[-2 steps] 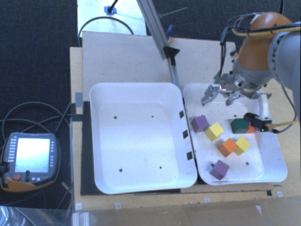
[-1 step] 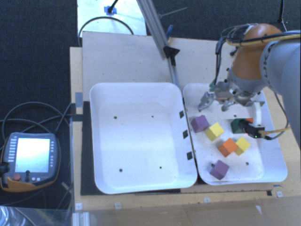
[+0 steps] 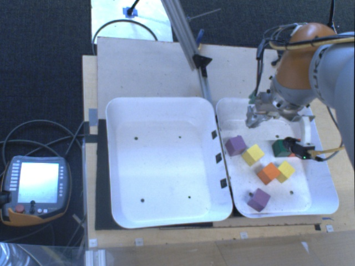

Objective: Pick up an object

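Note:
The right bin holds several small blocks. A purple cube and a yellow cube lie near its left wall. An orange cube touches a second yellow cube in the middle. Another purple block rests near the front edge, and a green block lies to the right. My gripper hangs over the back of this bin, above and behind the purple cube, with nothing seen in it.
The left bin stands beside the right one. A metal pole slants over the bench at the back. A teach pendant with cables lies off the bench at the left.

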